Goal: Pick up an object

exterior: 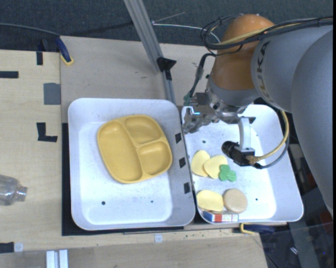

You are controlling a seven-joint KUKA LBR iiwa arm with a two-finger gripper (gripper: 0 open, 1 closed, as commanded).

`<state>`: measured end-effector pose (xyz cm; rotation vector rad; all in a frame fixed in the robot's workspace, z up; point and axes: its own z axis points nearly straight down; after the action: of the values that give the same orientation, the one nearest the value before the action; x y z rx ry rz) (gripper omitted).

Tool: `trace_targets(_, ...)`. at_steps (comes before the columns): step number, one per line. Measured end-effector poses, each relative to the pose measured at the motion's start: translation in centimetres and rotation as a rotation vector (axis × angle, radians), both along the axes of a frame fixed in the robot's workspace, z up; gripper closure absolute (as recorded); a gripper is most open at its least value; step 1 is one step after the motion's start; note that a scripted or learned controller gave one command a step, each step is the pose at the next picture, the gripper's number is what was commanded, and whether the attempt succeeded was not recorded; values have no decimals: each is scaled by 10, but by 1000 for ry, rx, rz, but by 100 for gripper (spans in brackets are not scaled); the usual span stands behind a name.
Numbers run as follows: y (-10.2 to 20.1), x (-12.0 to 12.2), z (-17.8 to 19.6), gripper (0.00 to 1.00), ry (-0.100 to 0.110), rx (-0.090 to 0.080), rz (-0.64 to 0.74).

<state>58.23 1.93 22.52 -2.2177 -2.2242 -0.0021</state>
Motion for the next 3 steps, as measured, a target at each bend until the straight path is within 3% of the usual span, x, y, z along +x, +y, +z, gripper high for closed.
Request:
trace_targets(1,-17,-48,-39,100,9,-3,-5)
trace_targets(2,-19,-40,-37,100,3,-1,-1)
trace_targets(3,-20,-52,-37,100,4,-2,-3)
